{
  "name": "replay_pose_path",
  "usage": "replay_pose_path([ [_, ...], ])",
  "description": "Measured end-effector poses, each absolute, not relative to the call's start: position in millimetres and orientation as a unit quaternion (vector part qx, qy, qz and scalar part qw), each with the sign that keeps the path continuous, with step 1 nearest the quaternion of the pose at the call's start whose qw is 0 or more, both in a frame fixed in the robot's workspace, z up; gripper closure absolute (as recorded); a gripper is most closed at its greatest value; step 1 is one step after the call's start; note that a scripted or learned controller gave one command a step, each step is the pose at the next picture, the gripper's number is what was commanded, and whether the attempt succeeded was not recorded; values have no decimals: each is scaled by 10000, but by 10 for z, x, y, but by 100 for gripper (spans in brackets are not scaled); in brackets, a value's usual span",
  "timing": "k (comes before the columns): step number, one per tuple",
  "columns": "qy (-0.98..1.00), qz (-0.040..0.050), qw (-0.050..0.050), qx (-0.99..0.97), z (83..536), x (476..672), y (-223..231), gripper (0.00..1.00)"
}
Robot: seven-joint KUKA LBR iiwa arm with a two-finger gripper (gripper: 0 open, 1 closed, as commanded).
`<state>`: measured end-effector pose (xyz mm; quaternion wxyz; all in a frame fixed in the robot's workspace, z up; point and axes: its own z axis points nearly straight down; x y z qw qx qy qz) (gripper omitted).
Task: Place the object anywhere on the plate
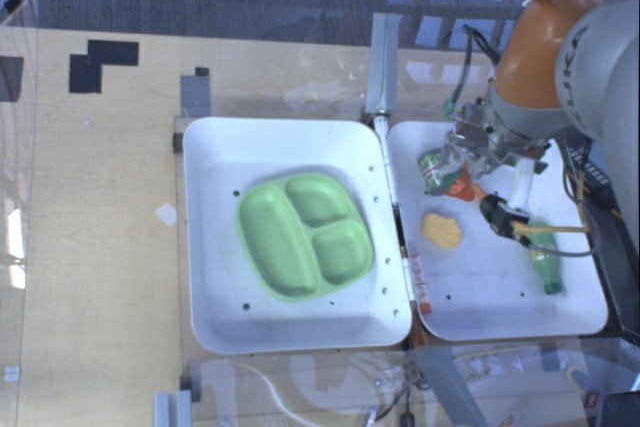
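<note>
Overhead view of the bench as I see it from the console. The left bin (200, 245) holds a green three-compartment plate (300, 235), its compartments bare. The arm (560, 55) reaches in from the right over the far part of the right bin (500, 310). The gripper (468, 150) hangs just above a crumpled green, white and red can (438, 171) at that bin's far left. I cannot tell whether the tool is open, closed or gripping. A yellow lump (441, 231) lies nearer, apart from the can; a small green bottle (546, 270) lies at the right. All three items sit in the right bin, off the plate.
</note>
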<state>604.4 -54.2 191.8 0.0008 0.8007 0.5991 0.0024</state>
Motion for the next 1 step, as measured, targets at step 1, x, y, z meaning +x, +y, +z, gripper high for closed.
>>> replay_pose_path([
  [1,6787,8,4,7344,1843,5930,144,100],
])
